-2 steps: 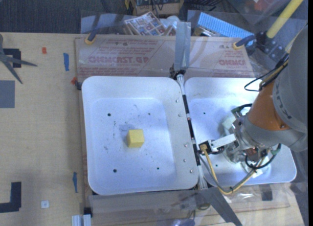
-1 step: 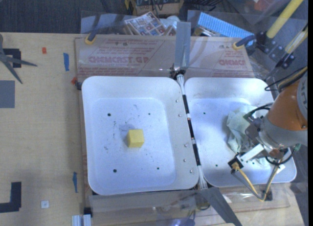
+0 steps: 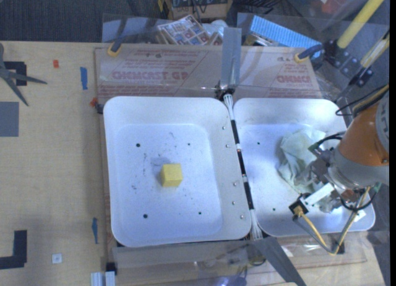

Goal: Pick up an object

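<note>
The cube [image 3: 171, 174] is seen mid-left bin [image 3: 124, 124], well clear of walls; the gripper [image 3: 322, 182] is lowered over the cloth [image 3: 297, 155] at right; its state cannot be told.

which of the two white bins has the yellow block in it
The left bin, the one farther from the arm. The yellow block sits near its middle. The right bin holds a crumpled pale cloth instead, with the gripper over it.

Bins: 2 white, side by side – left bin [image 3: 124, 124], right bin [image 3: 266, 114]. Yellow block [image 3: 171, 174]: 1, in left. Crumpled pale cloth [image 3: 298, 155]: 1, in right.
</note>
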`<state>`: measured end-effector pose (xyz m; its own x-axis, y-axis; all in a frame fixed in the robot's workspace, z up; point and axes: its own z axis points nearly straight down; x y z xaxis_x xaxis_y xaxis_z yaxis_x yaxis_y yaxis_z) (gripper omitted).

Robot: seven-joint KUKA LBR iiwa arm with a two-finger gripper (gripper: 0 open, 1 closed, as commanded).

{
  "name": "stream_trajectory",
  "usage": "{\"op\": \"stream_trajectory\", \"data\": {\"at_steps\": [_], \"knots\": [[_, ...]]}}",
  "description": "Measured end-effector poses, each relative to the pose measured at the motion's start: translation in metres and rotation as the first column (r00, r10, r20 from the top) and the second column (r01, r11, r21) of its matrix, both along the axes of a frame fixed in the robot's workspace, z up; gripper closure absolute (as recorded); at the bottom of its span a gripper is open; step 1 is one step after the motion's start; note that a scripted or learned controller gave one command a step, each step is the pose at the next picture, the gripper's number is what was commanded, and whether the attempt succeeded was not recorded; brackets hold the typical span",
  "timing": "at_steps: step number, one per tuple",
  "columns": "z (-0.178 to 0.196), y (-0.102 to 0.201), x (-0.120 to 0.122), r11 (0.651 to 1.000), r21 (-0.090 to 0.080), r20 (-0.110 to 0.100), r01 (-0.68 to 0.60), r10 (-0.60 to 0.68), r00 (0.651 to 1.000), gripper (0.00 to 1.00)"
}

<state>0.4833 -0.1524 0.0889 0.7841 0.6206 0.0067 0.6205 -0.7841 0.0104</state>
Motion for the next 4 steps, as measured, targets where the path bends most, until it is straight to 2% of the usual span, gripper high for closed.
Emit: {"op": "stream_trajectory", "data": {"at_steps": [1,2,3,4], "knots": [[0.008,0.0,0.002,1.0,0.002,0.001,0.001,-0.001,1.0,1.0],[0.0,-0.067,0.004,0.975,0.006,-0.001,-0.223,0.223,0.975,1.0],[0.0,-0.048,0.128,1.0,0.001,-0.004,-0.013,0.013,1.0,1.0],[0.0,-0.012,0.142,0.894,0.003,-0.005,0.448,-0.448,0.894,1.0]]}}
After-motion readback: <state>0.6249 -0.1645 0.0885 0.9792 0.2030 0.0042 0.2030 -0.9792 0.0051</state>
